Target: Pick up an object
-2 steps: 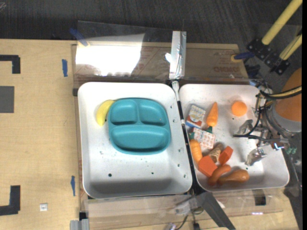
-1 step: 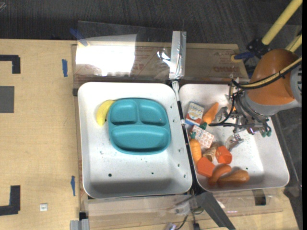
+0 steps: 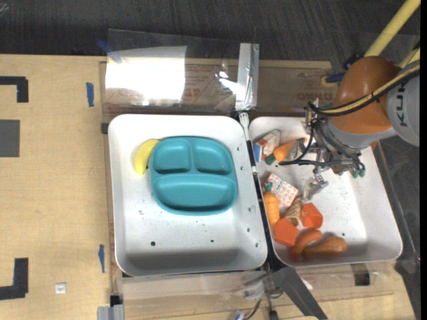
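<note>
Tan bench (image 3: 53, 199) w/ two white bins, left (image 3: 130, 239) & right (image 3: 370, 212), side by side.

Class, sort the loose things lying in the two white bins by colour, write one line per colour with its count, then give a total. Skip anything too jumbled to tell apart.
Teal: 1, the divided plate in the left bin.
Yellow: 1, the banana tucked at the plate's left edge.
Orange or red-brown: about 5 in the right bin, including a carrot and a sausage; the heap overlaps.
Mixed-print packets: about 2.
Total: about 9.
</note>
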Controlling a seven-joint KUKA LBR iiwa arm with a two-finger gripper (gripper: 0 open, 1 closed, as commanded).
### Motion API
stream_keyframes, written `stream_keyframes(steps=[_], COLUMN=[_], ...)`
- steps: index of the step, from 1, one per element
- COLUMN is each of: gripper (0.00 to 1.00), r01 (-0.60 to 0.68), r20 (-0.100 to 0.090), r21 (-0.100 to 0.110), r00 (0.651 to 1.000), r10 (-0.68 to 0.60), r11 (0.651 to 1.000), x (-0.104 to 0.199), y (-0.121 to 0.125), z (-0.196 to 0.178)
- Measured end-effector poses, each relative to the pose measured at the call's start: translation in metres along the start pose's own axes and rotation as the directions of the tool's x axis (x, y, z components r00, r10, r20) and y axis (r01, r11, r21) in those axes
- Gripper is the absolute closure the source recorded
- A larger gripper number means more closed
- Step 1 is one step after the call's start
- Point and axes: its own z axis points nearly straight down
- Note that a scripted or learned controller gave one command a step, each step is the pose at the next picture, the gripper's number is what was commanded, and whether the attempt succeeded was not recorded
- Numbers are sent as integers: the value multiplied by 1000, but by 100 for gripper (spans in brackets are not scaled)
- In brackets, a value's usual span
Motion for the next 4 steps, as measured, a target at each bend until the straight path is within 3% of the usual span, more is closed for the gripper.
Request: stream_keyframes(steps=[1,2,3,4], gripper=[0,0,0,0], r01=[110,-12,170,358], r20=[0,1,-13,0], r21=[-1,-2,-7,-5], r00=[994,1000,985,934], r10=[-110,12,-170,-358], r11=[994,1000,985,934], x=[-11,-12,-25,-20], y=[-73,-80,-90,-74], z=[2,2,3,2])
